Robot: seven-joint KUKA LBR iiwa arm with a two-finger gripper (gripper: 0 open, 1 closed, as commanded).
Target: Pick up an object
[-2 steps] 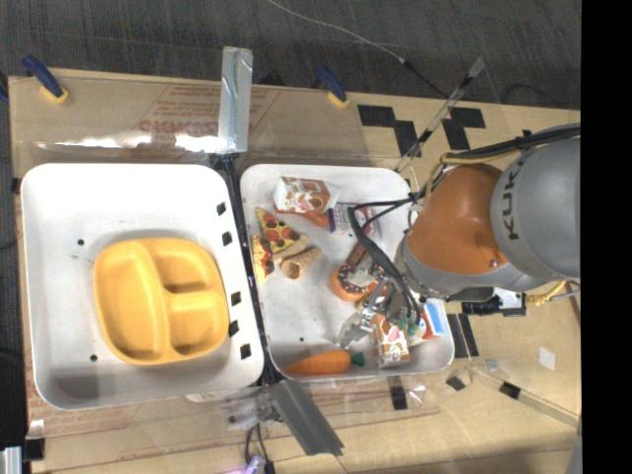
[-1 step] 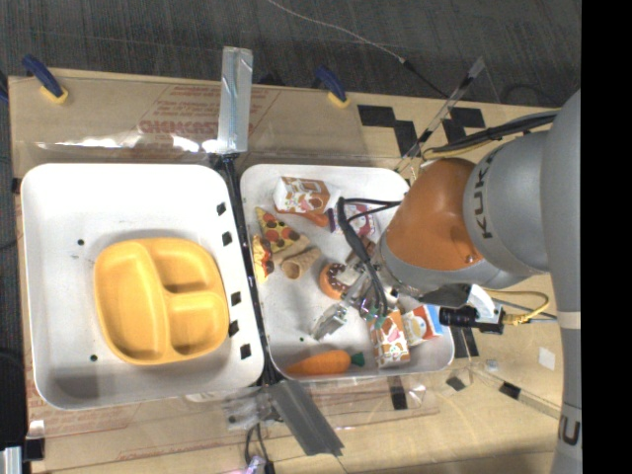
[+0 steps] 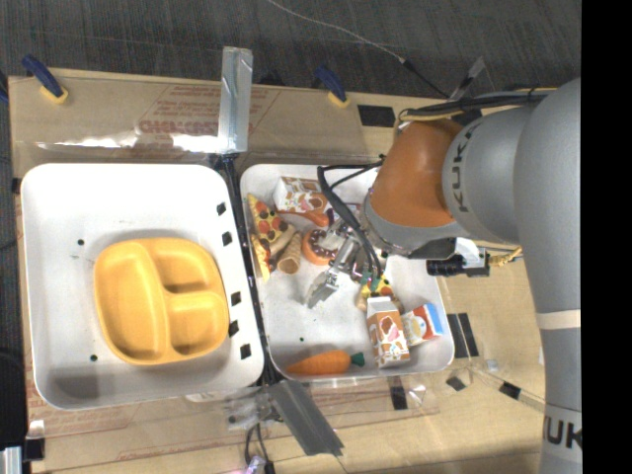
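Fingers of the gripper [image 3: 326, 286] look slightly parted with nothing between them, though the slant makes this uncertain, low over bare floor of the right bin [image 3: 296, 336]. Just beside lie an ice-cream cone [image 3: 289, 255], pizza slice [image 3: 265, 222], carton [image 3: 387, 332] and carrot [image 3: 321, 363].

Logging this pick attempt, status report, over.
Gripper low over right bin, nothing seen between fingers. Carrot near front wall, cartons beside the wrist. Yellow tray in left bin.
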